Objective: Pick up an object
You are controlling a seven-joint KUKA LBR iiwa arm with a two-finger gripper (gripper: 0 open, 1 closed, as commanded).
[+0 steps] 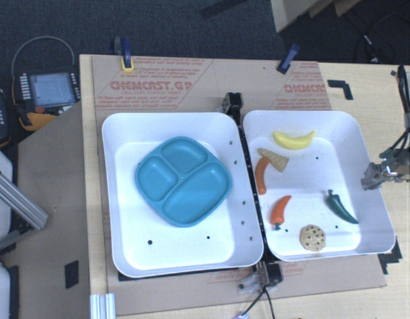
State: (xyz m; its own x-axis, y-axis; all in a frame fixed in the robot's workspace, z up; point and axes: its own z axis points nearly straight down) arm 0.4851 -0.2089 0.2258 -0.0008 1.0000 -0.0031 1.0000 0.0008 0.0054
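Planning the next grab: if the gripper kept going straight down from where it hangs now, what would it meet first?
Probably the right bin's right wall or floor just inside it; the gripper hangs over that edge. The green pepper lies nearby, left and lower. Depth is unclear.

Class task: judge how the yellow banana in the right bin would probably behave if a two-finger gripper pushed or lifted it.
The banana is curved and lies flat, so a push would likely spin it rather than roll it. Its glossy look suggests toy plastic: probably stiff, light and somewhat slippery. Its tapered ends may slip from the fingers; the thicker middle seems safer.

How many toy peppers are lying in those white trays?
2, both in the right bin: an orange-red pepper near its middle, and a dark green pepper toward its right side.
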